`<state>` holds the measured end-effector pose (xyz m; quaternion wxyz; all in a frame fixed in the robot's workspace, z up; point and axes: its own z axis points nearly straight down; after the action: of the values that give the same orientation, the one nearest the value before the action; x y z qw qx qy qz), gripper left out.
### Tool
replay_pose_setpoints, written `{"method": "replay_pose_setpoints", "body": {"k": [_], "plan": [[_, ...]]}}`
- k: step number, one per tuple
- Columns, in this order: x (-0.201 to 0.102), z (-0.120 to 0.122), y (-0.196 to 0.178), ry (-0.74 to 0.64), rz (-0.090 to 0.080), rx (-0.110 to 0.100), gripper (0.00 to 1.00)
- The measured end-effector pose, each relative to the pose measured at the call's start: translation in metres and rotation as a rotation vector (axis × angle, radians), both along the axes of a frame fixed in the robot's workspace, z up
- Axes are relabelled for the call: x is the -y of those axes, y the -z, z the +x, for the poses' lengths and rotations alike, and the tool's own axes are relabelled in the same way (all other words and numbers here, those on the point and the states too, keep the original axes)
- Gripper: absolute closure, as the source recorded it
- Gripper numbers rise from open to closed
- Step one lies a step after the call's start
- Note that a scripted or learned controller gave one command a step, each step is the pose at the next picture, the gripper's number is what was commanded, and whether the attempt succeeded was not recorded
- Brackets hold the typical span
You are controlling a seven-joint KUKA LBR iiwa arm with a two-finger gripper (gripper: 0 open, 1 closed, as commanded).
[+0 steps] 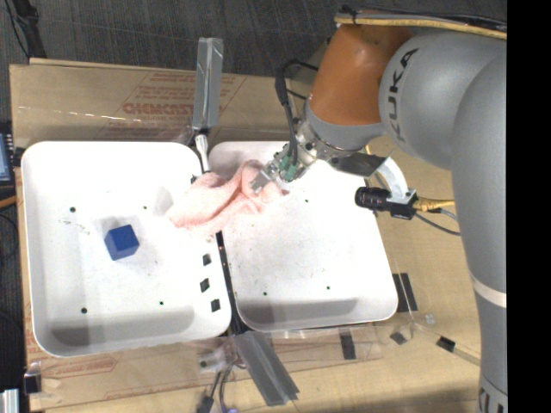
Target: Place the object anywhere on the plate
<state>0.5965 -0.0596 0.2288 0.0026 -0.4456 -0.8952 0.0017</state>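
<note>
Gripper [277, 172] is closed on the pink cloth [222, 200], which drapes over the divider between left bin [52, 231] and right bin [362, 256]. Blue cube [121, 241] sits well apart in the left bin.

I am operating in a robotics lab test cell. The evidence: a KUKA industrial arm [430, 84], two white bins [52, 231] taped to a cardboard-covered bench [103, 93], loose cabling [439, 206], and dark carpet [172, 7] beyond the bench.
</note>
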Motion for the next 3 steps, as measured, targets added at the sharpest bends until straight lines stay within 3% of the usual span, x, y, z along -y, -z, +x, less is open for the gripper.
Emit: {"method": "replay_pose_setpoints", "body": {"k": [2, 3], "plan": [[-0.095, -0.002, 0.01, -0.808, 0.004, 0.0, 1.0], [-0.145, 0.002, 0.006, -0.925, 0.004, 0.003, 1.0]]}}
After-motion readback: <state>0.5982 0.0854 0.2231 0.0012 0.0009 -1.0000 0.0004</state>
